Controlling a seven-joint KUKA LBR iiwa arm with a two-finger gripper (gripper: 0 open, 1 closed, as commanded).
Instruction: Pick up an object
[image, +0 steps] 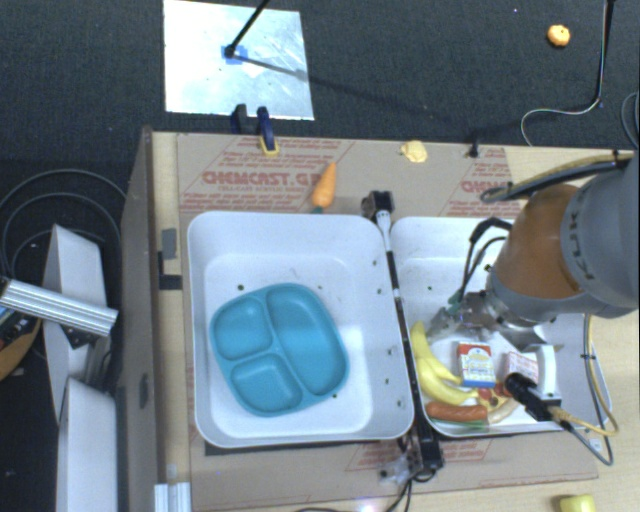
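Two white bins sat side by side on the bench; a banana lay lengthwise in the right bin. The gripper hung just to its right, its opening not discernible.

The left bin holds a blue three-compartment tray lying flat. The right bin holds a banana, a small red-and-white carton just beside it and a sausage at the near edge. The arm reaches in over the right bin from the right, and an orange carrot lies on the surface behind the left bin.
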